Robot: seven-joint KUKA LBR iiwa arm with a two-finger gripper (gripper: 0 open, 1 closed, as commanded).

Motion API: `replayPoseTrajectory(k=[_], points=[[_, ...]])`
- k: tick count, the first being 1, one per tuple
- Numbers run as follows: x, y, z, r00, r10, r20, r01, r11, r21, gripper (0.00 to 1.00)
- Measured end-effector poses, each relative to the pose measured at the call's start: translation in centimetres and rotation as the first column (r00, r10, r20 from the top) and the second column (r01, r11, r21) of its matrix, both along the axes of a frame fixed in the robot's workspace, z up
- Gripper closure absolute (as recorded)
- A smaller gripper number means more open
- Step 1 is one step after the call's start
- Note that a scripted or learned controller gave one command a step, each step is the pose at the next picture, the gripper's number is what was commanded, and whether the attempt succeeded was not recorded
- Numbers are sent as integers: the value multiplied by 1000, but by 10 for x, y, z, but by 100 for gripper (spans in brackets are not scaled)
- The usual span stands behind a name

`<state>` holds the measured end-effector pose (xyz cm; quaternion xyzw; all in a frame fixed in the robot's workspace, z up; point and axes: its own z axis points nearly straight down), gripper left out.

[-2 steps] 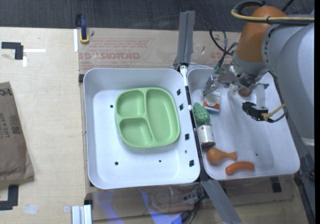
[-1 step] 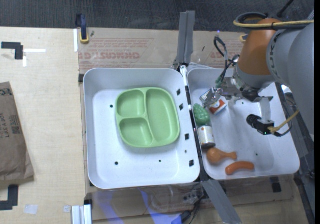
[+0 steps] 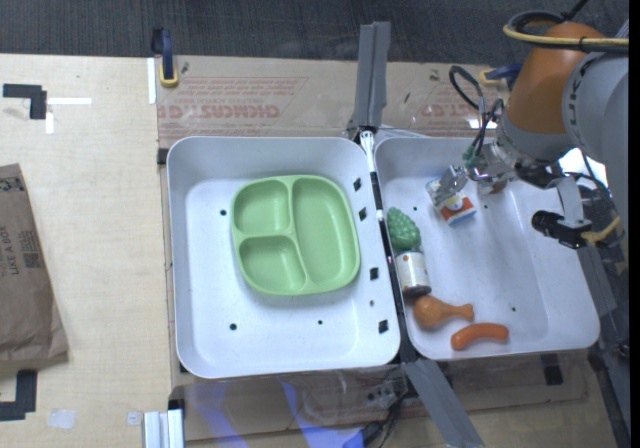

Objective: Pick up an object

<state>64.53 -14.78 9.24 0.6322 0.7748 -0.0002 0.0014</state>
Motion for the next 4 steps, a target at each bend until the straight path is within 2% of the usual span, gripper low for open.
replayPoseTrajectory(k=[1,2,3,4], points=[[0,-1,9,1000,-2,1,2,1000,-1,100],[8,23,-1,988,156,-14,-156,988,1,100],[14,105,99,990,138,-1,-138,990,1,100],[14,111,131,957,290,-1,-290,957,0,100]])
